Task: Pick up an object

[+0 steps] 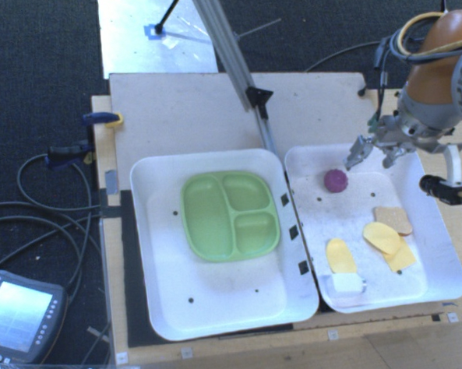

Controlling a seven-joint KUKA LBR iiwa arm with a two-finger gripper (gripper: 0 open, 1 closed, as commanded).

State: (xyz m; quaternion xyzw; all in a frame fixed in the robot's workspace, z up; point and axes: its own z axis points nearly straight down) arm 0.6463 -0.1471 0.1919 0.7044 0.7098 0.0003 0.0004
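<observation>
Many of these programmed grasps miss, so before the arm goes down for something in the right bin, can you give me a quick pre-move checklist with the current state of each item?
1. Pincer carries nothing: ok, nothing shows between its fingers.
2. Pincer open enough to take an object: ok, fingers look spread.
3. Nearest target free-standing: ok, the purple ball sits alone near the right bin's far end.
4. Pincer lined up over the ball: not ok, it hangs to the right of it near the bin's far rim.
5. Other targets separable: not ok, the yellow pieces and tan slice overlap.
6. Green divided plate out of the way: ok, it lies in the left bin.
</observation>
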